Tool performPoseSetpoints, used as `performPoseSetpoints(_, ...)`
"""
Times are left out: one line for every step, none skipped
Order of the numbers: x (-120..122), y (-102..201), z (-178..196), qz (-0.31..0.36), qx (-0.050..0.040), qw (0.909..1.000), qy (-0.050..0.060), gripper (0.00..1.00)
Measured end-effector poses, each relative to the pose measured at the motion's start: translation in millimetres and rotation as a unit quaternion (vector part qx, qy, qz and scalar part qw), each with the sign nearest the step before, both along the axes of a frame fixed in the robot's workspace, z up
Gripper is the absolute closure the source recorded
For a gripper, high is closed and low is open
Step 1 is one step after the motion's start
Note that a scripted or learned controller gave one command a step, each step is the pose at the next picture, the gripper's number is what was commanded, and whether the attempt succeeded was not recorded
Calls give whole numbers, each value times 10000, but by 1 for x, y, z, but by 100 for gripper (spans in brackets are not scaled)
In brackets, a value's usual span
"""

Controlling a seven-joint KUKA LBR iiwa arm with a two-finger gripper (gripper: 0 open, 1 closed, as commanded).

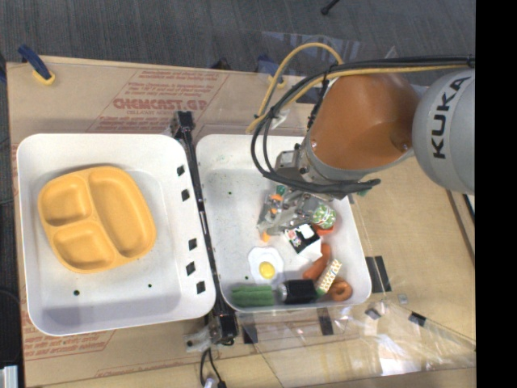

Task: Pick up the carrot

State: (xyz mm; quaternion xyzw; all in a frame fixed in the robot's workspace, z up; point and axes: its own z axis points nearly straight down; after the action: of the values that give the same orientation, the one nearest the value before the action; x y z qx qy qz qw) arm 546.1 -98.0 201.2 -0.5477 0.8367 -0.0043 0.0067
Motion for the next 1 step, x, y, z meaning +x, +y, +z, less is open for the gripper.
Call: performPoseSetpoints(1, -59, -106, 1818, -25, 9833, 51, 100)
